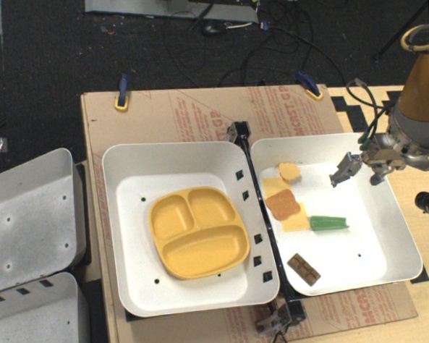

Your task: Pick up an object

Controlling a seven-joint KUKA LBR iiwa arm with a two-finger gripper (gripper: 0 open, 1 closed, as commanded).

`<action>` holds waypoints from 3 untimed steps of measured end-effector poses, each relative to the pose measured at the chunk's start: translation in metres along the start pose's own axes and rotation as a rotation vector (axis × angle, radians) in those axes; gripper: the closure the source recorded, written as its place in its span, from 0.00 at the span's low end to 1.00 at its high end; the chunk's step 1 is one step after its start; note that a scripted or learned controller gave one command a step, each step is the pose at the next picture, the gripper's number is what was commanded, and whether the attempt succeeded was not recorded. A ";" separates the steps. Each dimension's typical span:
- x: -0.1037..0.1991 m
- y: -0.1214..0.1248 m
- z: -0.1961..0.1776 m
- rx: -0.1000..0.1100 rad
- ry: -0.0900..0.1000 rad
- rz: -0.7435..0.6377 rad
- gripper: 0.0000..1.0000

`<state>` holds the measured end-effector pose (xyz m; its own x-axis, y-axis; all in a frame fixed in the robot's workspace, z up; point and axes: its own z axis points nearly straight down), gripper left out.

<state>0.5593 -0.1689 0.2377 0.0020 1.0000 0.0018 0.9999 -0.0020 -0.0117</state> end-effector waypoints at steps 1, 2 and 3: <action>0.000 0.002 -0.006 -0.011 -0.002 -0.003 0.00; -0.001 -0.001 0.037 -0.008 -0.001 0.000 0.00; 0.003 0.008 0.095 -0.008 -0.001 -0.002 0.00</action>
<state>0.5665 -0.1655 0.1430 0.0004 1.0000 0.0010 1.0000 -0.0004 -0.0038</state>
